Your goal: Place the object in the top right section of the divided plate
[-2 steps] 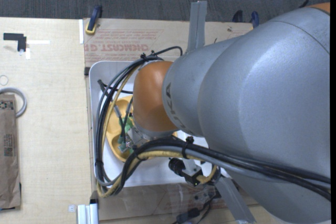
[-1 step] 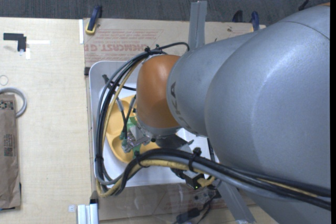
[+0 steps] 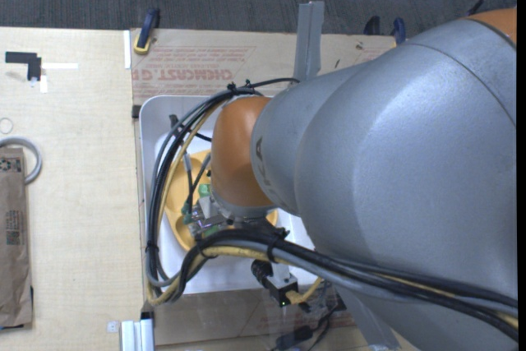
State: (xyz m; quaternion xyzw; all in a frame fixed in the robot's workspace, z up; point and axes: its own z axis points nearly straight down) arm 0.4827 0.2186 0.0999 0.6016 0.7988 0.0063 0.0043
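Plate: yellow rim visible in left bin, directly beneath wrist. Arm covers most of it. Object: position not determinable, sections hidden. Gripper state: cannot tell. Top-right section presumably under arm.

You look down on the grey arm reaching over a white bin, its black cables looping above a mostly hidden yellow plate.

Pale wooden bench with white bin, cardboard sheet, brown packet.
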